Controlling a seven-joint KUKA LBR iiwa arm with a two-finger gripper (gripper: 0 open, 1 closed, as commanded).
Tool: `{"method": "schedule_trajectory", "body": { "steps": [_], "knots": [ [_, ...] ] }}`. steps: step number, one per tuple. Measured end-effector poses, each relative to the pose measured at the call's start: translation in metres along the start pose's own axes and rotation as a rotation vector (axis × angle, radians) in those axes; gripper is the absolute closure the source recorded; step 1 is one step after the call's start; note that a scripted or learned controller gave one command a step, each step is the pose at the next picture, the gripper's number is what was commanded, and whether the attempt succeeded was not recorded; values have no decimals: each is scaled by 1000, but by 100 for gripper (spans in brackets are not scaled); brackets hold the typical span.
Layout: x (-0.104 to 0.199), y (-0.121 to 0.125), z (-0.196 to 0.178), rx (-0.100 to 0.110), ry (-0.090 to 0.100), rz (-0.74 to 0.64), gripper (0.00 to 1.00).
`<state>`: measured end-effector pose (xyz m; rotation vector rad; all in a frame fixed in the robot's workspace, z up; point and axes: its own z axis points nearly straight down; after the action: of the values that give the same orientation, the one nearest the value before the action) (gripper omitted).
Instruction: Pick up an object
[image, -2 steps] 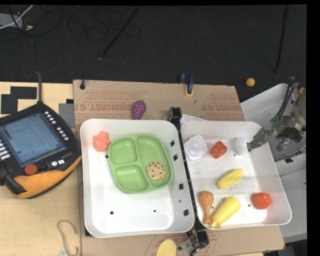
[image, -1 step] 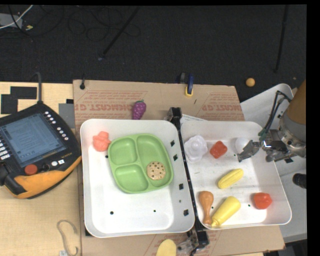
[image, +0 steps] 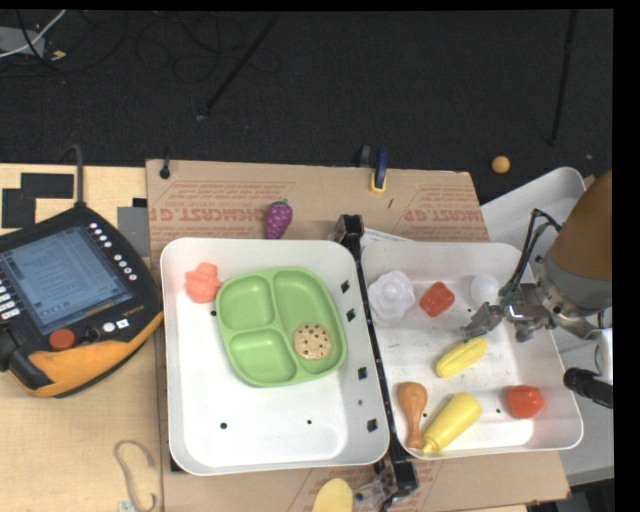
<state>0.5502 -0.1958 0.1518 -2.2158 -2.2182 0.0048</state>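
My fingers (image: 487, 318) hang apart and hold nothing, just above the corn cob (image: 461, 356) in the right bin (image: 570, 425).

The dark tips sit a little up and to the right of the cob's upper end, not yet touching it as far as I can judge; the cob lies on a slant, yellow, on the white floor. To take it well I would come down over its middle, not its end, and turn my wrist so the fingers close across its narrow width. It looks smooth and rounded, so a grip near the tip would likely squirt it away. The red block (image: 436, 299) and the clear lump (image: 391, 295) stand apart to the left, the yellow bottle (image: 450, 422) and drumstick (image: 411, 403) below, so the approach is free.
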Motion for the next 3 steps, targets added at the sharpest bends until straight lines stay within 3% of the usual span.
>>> {"method": "schedule_trajectory", "body": {
  "steps": [1, 2, 3],
  "knots": [
    [4, -8, 47, -1, 1, -1, 0],
    [5, -8, 65, -3, 0, 2, 0],
    [4, -8, 54, -5, 0, 8, 100]
  ]
}}
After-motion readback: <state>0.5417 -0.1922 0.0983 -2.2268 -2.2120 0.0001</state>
